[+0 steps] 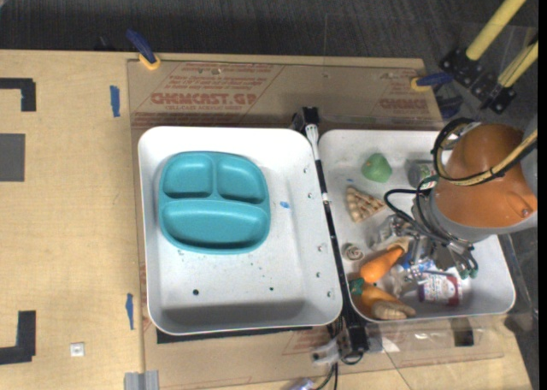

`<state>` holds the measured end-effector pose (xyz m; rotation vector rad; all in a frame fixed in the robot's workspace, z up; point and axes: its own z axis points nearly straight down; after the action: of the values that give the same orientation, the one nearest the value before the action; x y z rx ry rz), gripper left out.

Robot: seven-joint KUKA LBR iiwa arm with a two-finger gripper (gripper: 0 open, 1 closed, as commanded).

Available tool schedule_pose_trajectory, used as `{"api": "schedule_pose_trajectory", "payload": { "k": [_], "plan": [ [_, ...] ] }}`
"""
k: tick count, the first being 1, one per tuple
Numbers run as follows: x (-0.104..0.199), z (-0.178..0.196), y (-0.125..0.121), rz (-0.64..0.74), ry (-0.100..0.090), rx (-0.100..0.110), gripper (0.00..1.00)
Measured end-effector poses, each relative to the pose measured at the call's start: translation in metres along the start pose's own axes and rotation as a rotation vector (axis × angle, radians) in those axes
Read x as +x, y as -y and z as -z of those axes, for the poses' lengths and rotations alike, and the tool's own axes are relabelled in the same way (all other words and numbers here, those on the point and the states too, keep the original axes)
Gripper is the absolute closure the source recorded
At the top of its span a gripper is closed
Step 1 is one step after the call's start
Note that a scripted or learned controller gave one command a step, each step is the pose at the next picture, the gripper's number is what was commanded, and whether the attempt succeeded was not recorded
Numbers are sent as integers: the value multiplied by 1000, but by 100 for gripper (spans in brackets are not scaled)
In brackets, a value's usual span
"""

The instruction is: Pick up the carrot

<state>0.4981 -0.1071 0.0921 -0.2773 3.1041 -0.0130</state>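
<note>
The claw (408, 253) hangs low over the right bin (500, 294), under the arm's orange band (483, 179) and a tangle of black cables. Its metal parts sit right above the carrot's (380, 264) right end and look to be touching or nearly touching it, but clutter and glare hide the tips, so I cannot tell whether they are apart or together, nor whether anything sits between them.

The carrot is bright orange and short, lying tilted near the bin's left wall, toward the near side. Its thicker end points down-left, its narrower end up-right under the claw. Just below it lies a second orange-and-tan piece (380, 301), and to its right a small bottle (438, 287) with a red and white label lies on its side. A ridged shell (365, 203) lies above the carrot, and a green lump (375, 167) farther up.

The left bin (291, 251) holds a blue divided plate (214, 201).
</note>
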Motion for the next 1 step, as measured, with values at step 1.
{"api": "schedule_pose_trajectory", "payload": {
  "k": [1],
  "plan": [
    [-3, 11, -1, 3, 8, 0, 100]
  ]
}}
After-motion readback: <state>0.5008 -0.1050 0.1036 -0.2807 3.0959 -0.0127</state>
